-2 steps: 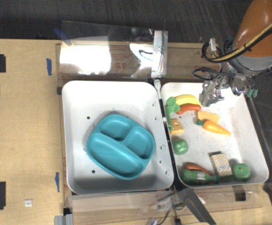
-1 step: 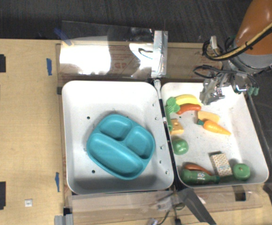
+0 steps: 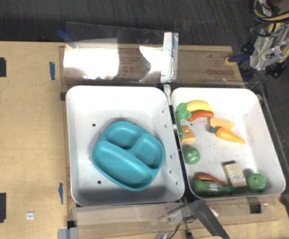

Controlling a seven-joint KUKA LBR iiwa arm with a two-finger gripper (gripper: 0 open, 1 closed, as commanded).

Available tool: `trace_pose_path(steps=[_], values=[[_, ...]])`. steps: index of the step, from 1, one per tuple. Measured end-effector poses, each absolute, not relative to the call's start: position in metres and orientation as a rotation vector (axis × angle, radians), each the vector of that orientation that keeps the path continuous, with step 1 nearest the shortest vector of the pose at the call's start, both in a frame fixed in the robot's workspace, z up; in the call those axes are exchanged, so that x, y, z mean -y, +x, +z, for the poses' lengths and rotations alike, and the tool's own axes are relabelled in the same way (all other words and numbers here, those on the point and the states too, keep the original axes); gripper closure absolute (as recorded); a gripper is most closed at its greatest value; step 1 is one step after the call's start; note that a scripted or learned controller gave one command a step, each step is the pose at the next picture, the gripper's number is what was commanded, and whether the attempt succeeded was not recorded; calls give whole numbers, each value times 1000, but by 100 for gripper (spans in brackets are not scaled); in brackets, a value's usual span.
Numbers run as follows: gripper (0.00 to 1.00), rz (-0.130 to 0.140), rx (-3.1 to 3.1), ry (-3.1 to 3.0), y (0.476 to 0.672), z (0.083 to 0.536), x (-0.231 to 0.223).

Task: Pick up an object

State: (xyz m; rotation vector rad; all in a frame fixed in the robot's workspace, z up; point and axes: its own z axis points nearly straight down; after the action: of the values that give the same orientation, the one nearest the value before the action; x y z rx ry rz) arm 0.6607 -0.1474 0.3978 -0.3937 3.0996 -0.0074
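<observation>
- Left shallow white plastic bin [image 3: 79,108]: holds a teal plastic divided plate [image 3: 128,155] with three compartments, lying tilted near the bin's centre.
- Right shallow white plastic bin [image 3: 249,113]: holds the toy food items, any of which may serve as the object to pick.
- Upper group, near the dividing wall: a yellow toy banana [image 3: 199,105] touching a red-orange toy chilli [image 3: 200,115], with a green leafy toy piece [image 3: 182,112] just beside them.
- Orange toy carrot [image 3: 228,135]: lies below a pale orange wedge [image 3: 221,123], toward the bin's middle.
- Small green round toy [image 3: 191,156]: sits beside the dividing wall, below a small yellow block [image 3: 187,133].
- Lower group along the near wall: a dark green toy cucumber-like piece [image 3: 212,187], a patterned beige toy block [image 3: 233,174], and a green toy ball [image 3: 256,182].
- Gripper [image 3: 269,54]: seen at upper right, off the bins and well apart from the toys; whether it is open or closed cannot be told.
</observation>
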Motion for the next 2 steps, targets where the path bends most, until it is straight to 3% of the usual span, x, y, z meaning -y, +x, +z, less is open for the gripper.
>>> trace_pose_path(steps=[1,2], values=[[100,2,-3132,-170,667,372,113],[100,-3,-3125,204,668,365,186]])
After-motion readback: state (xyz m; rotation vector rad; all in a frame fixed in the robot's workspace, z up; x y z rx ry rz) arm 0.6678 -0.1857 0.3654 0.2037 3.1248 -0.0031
